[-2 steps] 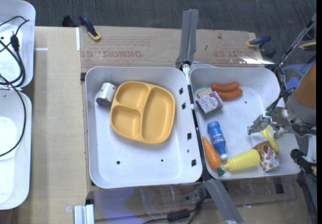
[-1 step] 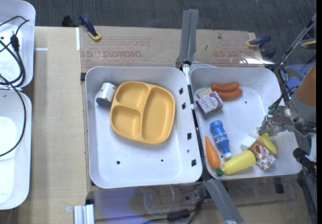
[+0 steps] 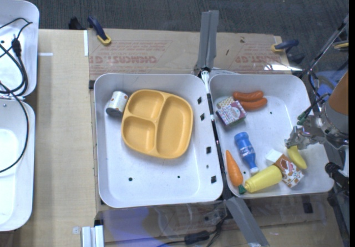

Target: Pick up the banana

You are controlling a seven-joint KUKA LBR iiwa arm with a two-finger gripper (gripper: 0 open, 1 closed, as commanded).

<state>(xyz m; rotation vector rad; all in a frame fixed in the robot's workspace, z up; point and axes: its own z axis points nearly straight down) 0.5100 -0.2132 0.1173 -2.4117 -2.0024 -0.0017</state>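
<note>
The banana [image 3: 297,159] is a short yellow piece lying near the right wall of the right bin [image 3: 277,121]. It is partly tucked beside a brown and red snack packet [image 3: 289,171]. My gripper [image 3: 296,139] hangs just above the banana's far end, reaching in from the right edge of the view. The view is too small there to tell whether the gripper touches the banana.
The right bin also holds a yellow mustard bottle [image 3: 264,180], a carrot [image 3: 234,168], a blue bottle [image 3: 245,152], a small box [image 3: 231,111], sausages [image 3: 250,99] and a white block [image 3: 273,157]. The left bin [image 3: 111,174] holds a yellow divided plate [image 3: 157,124] and a tin can [image 3: 116,103].
</note>
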